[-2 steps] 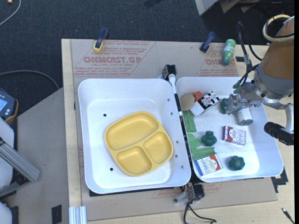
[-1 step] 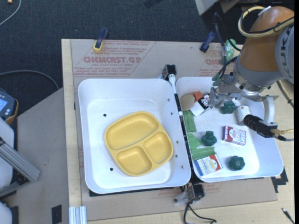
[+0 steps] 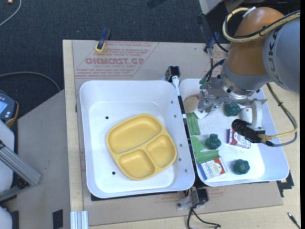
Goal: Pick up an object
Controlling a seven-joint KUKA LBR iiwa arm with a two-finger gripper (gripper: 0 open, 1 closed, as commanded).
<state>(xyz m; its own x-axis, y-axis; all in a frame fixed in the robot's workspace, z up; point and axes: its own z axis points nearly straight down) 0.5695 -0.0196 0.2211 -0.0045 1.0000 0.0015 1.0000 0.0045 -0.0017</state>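
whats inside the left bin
The left bin holds one yellow divided tray with three compartments, lying flat, nothing in them. The bin floor under the tray is covered, so whatever lies beneath it cannot be seen.

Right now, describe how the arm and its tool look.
The arm is grey with rounded housings and a glossy orange band above the wrist. Yellow and black cables loop over the orange band. Part of dark lettering shows on the grey shell. The tool is a compact cluster of silvery metal and dark parts, with thin wires around it.

Gripper (image 3: pixel 206 105) low in right bin (image 3: pixel 274 168); yellow tray (image 3: pixel 141 146) fills left bin (image 3: pixel 90 109).
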